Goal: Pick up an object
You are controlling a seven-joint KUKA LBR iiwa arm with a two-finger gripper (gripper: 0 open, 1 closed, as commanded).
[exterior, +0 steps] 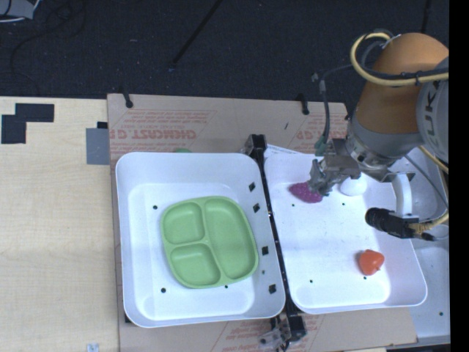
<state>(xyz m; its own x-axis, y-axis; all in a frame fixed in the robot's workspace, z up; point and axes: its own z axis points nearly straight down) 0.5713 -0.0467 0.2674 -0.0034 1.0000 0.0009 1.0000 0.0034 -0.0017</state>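
A small purple object lies near the back of the right bin. My gripper hangs right over its right end, with the fingers down at it; how the fingers stand cannot be made out. A white object sits just right of the gripper, partly hidden by the wrist. An orange-red object lies toward the front right of the same bin.
The left bin holds a green three-compartment plate. A black divider runs between the bins. A black cylindrical part with cables juts over the right bin's right side. Cardboard lies under both bins.
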